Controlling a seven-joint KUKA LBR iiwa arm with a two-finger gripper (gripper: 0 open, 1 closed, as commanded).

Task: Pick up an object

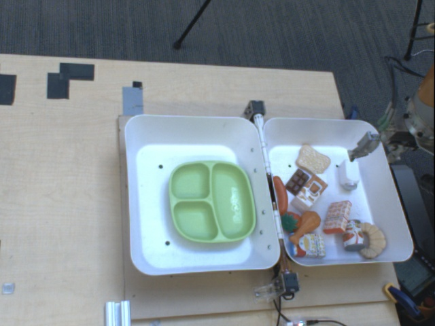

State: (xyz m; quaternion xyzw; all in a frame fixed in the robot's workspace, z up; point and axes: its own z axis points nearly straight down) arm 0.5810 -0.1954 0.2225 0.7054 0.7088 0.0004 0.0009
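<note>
One white cup (349, 176) just below hand (365, 146)

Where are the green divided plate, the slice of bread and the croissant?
green divided plate (212, 202): camera view, on the ridge between its compartments.
slice of bread (313, 159): camera view, middle of its top face.
croissant (373, 241): camera view, middle of its curved body.

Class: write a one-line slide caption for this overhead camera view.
Pincer hovers over the right bin of toy food; green tray sits in the left bin.

One fixed camera looks down aslant on both bins (204, 131).
</note>
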